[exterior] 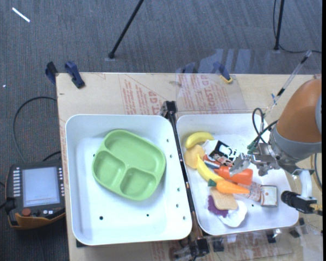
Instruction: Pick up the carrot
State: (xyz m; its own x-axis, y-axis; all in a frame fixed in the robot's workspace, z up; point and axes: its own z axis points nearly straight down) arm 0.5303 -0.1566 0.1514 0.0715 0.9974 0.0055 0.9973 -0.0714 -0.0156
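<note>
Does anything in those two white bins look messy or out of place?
Yes. The toy food, including the carrot and bananas, lies heaped in the right bin, while the green plate sits tilted in the left bin with nothing on it.

A: Light even, diffuse, from overhead; soft shadows only. Two shallow white plastic bins bright, near washed out.

B: Glare?

A: Faint sheen on the clear plastic sheet over the tan cardboard bench top. Dark grey carpet dim. Overall soft, low resolution; small items blur together.
</note>
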